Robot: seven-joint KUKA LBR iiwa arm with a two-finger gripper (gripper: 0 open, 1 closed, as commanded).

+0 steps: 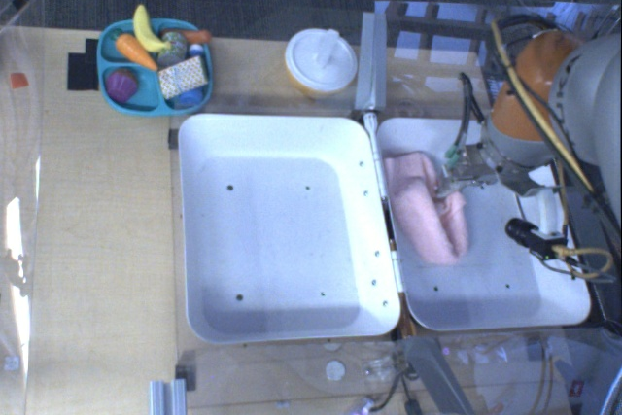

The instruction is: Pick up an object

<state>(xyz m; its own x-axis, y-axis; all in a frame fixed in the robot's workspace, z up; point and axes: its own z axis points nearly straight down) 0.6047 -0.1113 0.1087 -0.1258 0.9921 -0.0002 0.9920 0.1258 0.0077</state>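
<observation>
Hiding its fingertips, pincer (452, 182) touches pink cloth (426, 207).

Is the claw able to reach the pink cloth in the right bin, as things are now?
Probably yes. The claw is already down in the right bin, at the right edge of the pink cloth. Nothing lies between them. Whether it is touching or holding the cloth is not clear.

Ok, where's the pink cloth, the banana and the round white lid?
pink cloth (428, 209): camera view, middle of the fold.
banana (146, 31): camera view, middle of its curve.
round white lid (321, 59): camera view, its top centre.
</observation>
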